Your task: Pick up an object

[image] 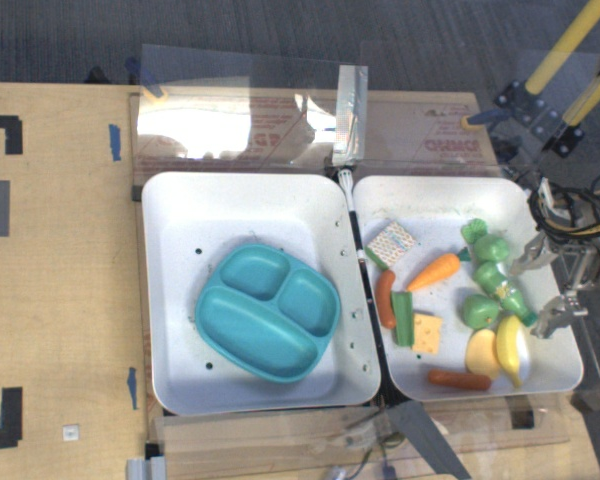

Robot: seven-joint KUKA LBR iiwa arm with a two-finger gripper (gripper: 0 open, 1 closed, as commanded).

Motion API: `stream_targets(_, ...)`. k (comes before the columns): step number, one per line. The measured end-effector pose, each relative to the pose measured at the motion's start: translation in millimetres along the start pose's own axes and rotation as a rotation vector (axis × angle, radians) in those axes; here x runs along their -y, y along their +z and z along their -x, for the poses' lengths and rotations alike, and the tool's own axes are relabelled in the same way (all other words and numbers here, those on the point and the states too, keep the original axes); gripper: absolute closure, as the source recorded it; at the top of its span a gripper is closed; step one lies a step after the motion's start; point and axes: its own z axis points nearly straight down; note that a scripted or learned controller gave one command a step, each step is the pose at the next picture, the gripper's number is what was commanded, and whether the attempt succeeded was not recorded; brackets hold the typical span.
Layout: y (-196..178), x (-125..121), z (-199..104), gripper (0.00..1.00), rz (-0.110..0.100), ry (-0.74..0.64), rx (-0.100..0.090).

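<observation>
Your gripper (558,286) hangs at the right bin's (420,193) right rim, beside the banana (511,348); jaws apart, holding nothing.

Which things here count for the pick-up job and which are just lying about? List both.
For the job, all in the right bin:
- gripper, at that bin's right edge
- carrot
- banana
- cheese wedge
- green grapes

Lying about:
- teal divided plate in the left bin
- clear panel behind the bins
</observation>
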Motion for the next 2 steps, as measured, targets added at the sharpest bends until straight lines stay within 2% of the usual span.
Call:
stream_targets(1,104,29,31,0.0,0.004,-0.042,-0.01)
stream_targets(2,160,16,31,0.0,-0.003,-0.049,0.009)
